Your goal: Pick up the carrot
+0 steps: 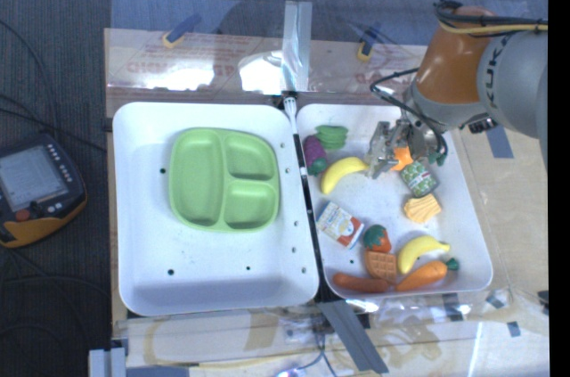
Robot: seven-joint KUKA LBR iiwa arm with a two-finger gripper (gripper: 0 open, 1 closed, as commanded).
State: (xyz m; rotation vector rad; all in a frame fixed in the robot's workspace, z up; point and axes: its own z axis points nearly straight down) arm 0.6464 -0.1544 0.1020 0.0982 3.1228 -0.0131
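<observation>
The carrot (422,274), orange with a small green top, lies flat at the front right of the right bin (472,224). It rests beside a yellow banana (420,250) and a waffle piece (380,264). My gripper (386,154) hangs low over the back half of the same bin, well behind the carrot and apart from it. A small orange piece (403,158) shows right beside the gripper, and I cannot tell whether the two touch.
Around the gripper lie a second banana (343,172), a green-labelled can (419,178), an eggplant (315,152) and a green pepper (331,135). A juice carton (339,224), a sausage (360,283) and a yellow wedge (423,208) lie nearer the front. The left bin holds a green divided plate (223,179).
</observation>
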